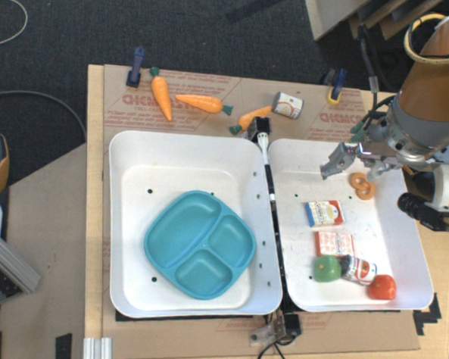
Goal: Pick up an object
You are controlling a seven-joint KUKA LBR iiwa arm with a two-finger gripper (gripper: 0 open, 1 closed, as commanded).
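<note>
My gripper (356, 165) hangs over the far part of the right bin (411, 224), fingers spread and open with nothing between them. Just below it lies a small orange ring-shaped pastry (363, 186). Further toward the front of this bin lie a blue and white packet (325, 213), a red and white packet (334, 242), a green apple (327, 269), a small red-labelled can (360, 270) on its side and a red tomato (382, 287).
The left bin (124, 207) holds a teal divided plate (200, 244). Beyond the bins, on the cardboard, lie three toy carrots (200, 103) and a small white box (288, 105). Blue clamps (136, 65) grip the bench's far edge.
</note>
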